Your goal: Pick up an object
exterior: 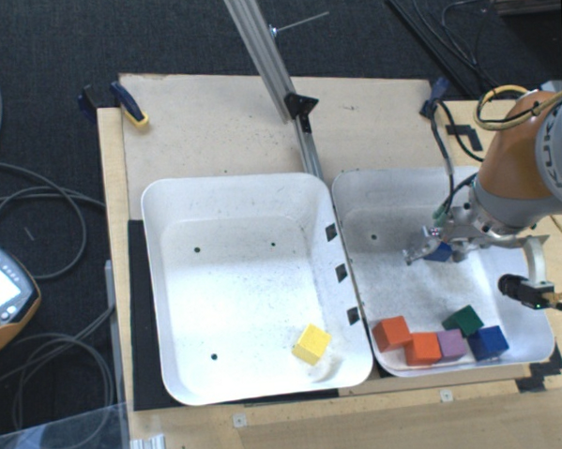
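Fingers on my gripper (431, 251) looked closed on something blue, I couldn't tell what; probably light, rigid, graspable across flat sides.

Two speckled glossy white plastic bins (168, 215) on a matt wooden bench (210, 119).

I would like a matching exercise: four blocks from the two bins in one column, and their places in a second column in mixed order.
Things:
1. yellow block
2. green block
3. blue block
4. purple block

Places:
A. between an orange block and the blue one
B. alone in the left bin
C. right bin, nearest its right corner
D. just behind the purple one

Pairs: 1-B, 2-D, 3-C, 4-A
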`<state>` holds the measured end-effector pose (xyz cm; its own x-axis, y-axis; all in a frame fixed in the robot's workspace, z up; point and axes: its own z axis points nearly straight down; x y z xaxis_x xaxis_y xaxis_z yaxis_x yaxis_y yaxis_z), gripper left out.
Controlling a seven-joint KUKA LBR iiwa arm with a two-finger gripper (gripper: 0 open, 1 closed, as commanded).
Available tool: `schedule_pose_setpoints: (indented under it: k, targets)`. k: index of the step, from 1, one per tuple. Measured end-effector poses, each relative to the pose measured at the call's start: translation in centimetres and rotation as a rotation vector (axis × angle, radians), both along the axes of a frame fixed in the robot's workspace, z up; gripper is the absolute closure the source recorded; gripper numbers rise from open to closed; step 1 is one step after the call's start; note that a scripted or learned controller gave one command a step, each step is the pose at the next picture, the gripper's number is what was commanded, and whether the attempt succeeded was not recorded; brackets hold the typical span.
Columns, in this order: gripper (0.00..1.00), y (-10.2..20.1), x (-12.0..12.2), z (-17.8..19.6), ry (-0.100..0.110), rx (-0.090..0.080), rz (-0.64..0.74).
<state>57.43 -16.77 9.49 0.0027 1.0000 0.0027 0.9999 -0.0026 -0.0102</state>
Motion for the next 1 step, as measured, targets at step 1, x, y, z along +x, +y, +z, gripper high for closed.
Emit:
schedule_pose_setpoints:
  k: [1]
  targets:
    - [0.00,2.68,2.43,0.51,-0.013,-0.002,0.007]
